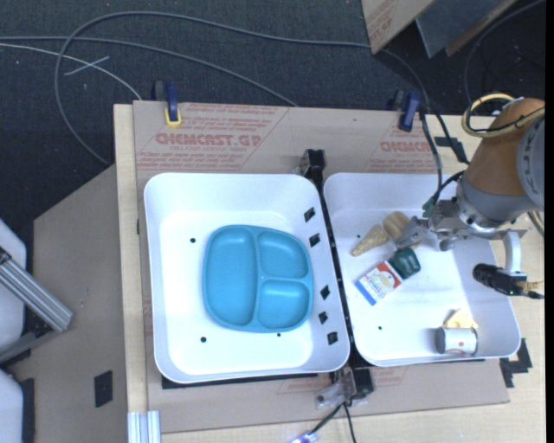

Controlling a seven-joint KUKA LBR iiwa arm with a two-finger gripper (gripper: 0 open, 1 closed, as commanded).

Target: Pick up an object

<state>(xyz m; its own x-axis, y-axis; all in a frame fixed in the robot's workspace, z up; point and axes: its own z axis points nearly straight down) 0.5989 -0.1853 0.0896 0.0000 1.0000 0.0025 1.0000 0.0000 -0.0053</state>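
We are seeing the gripper (414, 234) hovering in the right bin (485, 346) beside the toy ice-cream cone (379, 235) and the dark green object (404, 261), and we cannot tell its state, while the blue divided plate (257, 278) is lying in the left bin (173, 329).

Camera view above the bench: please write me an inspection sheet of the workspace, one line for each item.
Surface: bench bearing two white bins side by side, left bin and right bin.
Job's things: in the right bin, an ice cream cone, a dark green object, a small carton and a small cylinder-shaped item.
Clutter: blue divided plate in the left bin.
Hand: hand low over the right bin, close to the cone and the green object; finger state unclear.
Cables: grey cables on the dark floor; a black cable by the arm.
Surroundings: blue clamps on the bench's far edge; cardboard box beyond.
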